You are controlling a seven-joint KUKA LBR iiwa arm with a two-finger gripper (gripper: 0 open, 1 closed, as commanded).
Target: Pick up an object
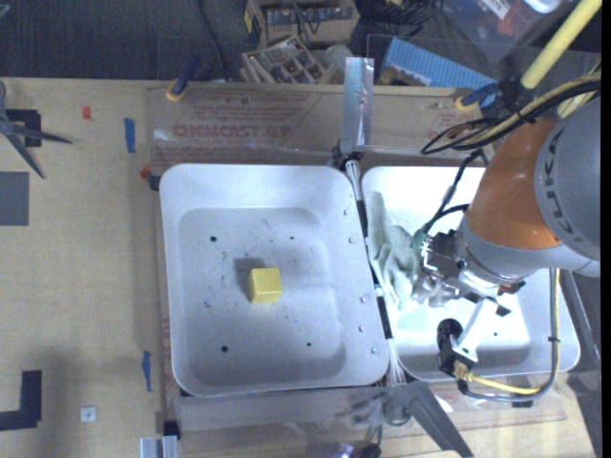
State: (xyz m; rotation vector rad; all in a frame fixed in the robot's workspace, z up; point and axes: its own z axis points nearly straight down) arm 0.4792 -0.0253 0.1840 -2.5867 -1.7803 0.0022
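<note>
A small yellow block [265,284] lies near the middle of the left bin [191,208]. In the right bin [535,346], a pale, crumpled whitish-green thing [389,251] lies along the left wall. My gripper [427,282] points down into the right bin's left half, right beside or on that pale thing. The wrist and the orange band [511,203] cover the spot where they meet.
A divider rim [368,256] runs between the two bins. Black and yellow cables [496,385] hang from the arm over the right bin's front edge. A cardboard sheet [248,122] and clutter sit behind the bins.
</note>
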